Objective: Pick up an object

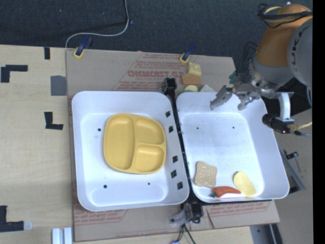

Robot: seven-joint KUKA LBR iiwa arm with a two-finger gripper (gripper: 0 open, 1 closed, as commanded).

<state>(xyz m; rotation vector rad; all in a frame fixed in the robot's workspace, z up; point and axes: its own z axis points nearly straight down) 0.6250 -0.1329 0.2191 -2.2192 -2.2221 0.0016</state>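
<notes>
We see the end effector [232, 99] hanging over the far edge of the right bin [264, 136], its two grey fingers spread wide apart with nothing between them. The objects to pick from lie well apart from it, at the near end of that bin: a slice of toast [205, 174], a red chili [225, 191] just beside it, and a yellow lemon-like piece [245, 183] touching the chili. In the left bin [86, 151] we find a yellow divided plate [135, 143]. Beyond the bins, on the surface [30, 151], small food blocks [192, 75] sit on cardboard.
</notes>
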